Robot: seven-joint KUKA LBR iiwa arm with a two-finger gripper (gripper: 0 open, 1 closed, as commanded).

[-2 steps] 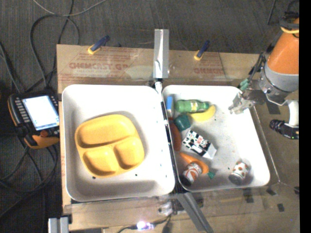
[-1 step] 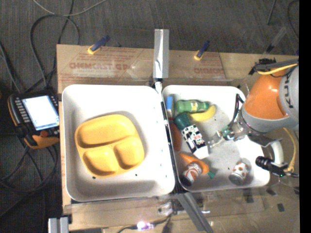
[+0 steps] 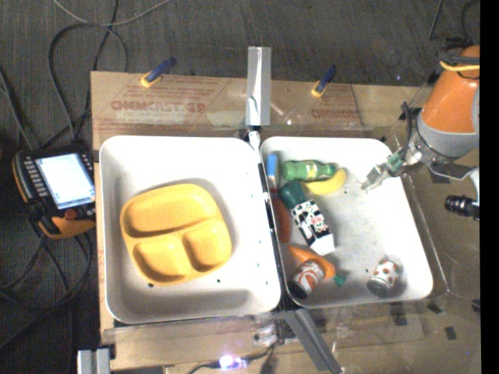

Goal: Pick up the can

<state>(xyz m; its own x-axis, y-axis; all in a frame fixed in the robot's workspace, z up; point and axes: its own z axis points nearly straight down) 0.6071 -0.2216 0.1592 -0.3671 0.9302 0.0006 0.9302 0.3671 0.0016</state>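
A small red and white can (image 3: 309,276) lies on its side at the front of the right bin (image 3: 405,232), touching an orange carrot (image 3: 313,259). A second small can-like object (image 3: 384,275), white with red and brown marks, sits near the bin's front right corner. My gripper (image 3: 377,174) hangs over the back right part of the right bin, well away from both, with nothing seen in it. The grey arm with its orange band (image 3: 452,104) comes in from the right.
The right bin also holds a green bottle (image 3: 309,169), a banana (image 3: 329,182), a blue item (image 3: 271,167) by the divider, and a cow-patterned carton (image 3: 312,223). A yellow compartment tray (image 3: 178,231) lies in the left bin (image 3: 113,209). A handheld pendant (image 3: 58,181) sits left of the bench.
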